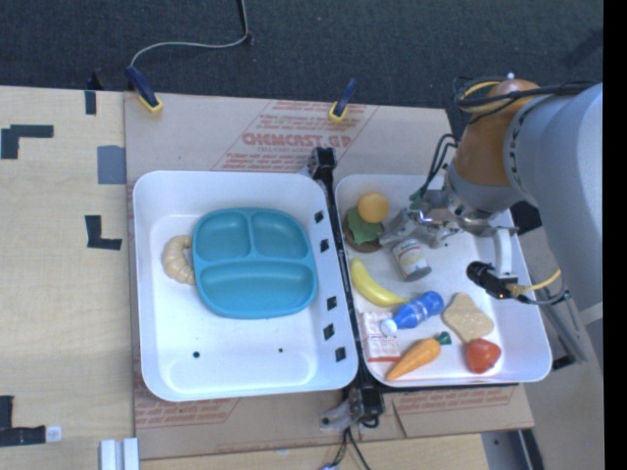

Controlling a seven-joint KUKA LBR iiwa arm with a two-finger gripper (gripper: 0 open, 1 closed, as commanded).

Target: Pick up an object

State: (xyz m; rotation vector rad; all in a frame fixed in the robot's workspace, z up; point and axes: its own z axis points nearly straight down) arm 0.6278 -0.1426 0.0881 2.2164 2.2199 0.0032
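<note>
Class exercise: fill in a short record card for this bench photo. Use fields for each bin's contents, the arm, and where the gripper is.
Left bin: blue divided plastic plate; beige doughnut-like toy touching the plate's left edge
Right bin: orange ball, yellow banana, small grey can, blue bottle, orange carrot, red tomato, tan bread slice
Arm: grey KUKA arm, from the right
Gripper: low over the right bin, just above the can
</note>
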